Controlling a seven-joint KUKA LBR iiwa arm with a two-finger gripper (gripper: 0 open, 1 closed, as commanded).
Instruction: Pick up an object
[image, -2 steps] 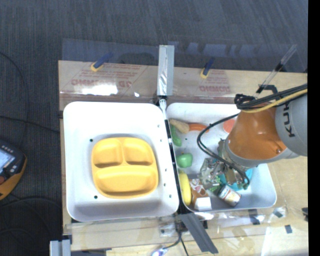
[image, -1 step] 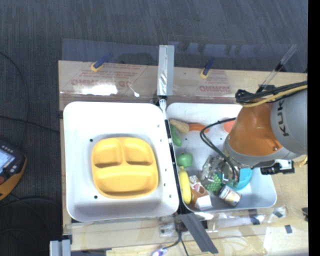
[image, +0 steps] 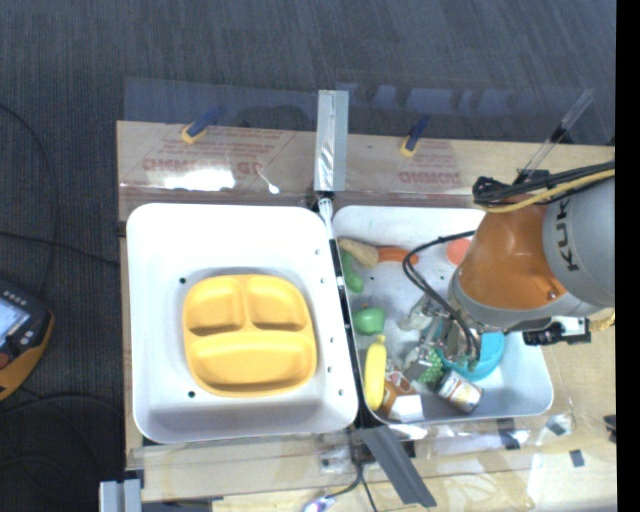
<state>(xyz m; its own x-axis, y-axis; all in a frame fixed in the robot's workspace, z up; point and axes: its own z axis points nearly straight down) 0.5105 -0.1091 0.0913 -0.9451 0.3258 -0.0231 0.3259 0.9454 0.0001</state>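
The right bin holds a jumble of small objects. A yellow banana-like piece lies near its left wall, with a green round piece above it. A carrot-like orange piece lies at the back. A blue bowl and a tilted can sit by the front right. My gripper hangs low over the middle of this pile, just left of the blue bowl and above the can. The grey and orange wrist hides what lies behind it.
The left bin holds a yellow compartment tray at its middle. A raised divider separates the two bins. A small red and brown item lies by the front wall of the right bin. Cables run off the wrist to the right.
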